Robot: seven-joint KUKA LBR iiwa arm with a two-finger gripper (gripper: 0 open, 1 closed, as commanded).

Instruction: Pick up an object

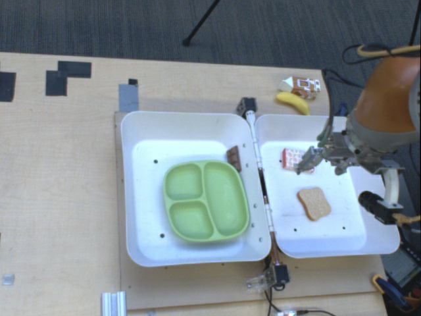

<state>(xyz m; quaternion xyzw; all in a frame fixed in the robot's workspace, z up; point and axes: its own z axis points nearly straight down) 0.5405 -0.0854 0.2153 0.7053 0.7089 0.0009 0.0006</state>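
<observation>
Hand hovers, seemingly open, beside red packet; bread slice lies apart.

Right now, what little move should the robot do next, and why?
Probably lower straight down a little. The gripper hangs in the right bin, right beside the small red-and-white packet, its nearest item. The bread slice lies lower in the view, apart.

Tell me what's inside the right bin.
The right bin holds a slice of bread and a small red-and-white packet. The gripper hides the packet's right edge.
</observation>
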